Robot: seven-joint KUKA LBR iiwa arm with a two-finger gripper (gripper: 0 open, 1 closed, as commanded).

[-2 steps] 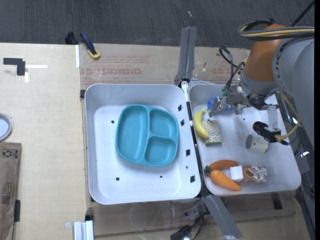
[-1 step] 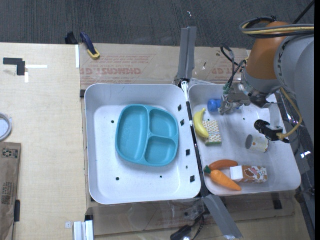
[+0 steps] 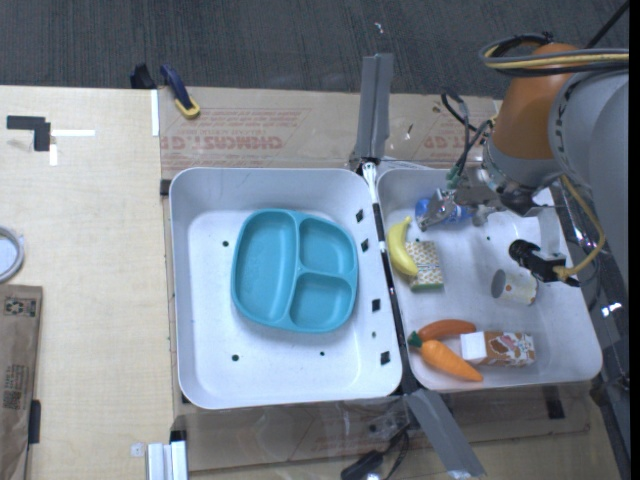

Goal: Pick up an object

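My gripper (image 3: 441, 212) hangs low over the far left part of the right bin (image 3: 575, 363), under the orange band of the arm (image 3: 530, 108). A small blue item (image 3: 426, 208) lies right at its tip; whether it is touching or held I cannot tell. Just in front of the gripper lie a yellow banana (image 3: 400, 248) and a checkered sponge (image 3: 427, 265). Further forward are two carrots (image 3: 449, 361), a brown and white carton (image 3: 498, 348) and a small white cup (image 3: 513, 287).
The left bin (image 3: 195, 298) holds a blue divided plate (image 3: 296, 270). A grey divider (image 3: 375, 108) stands between the bins at the back. A black piece with a yellow cable (image 3: 535, 258) hangs off the arm over the right bin's right side.
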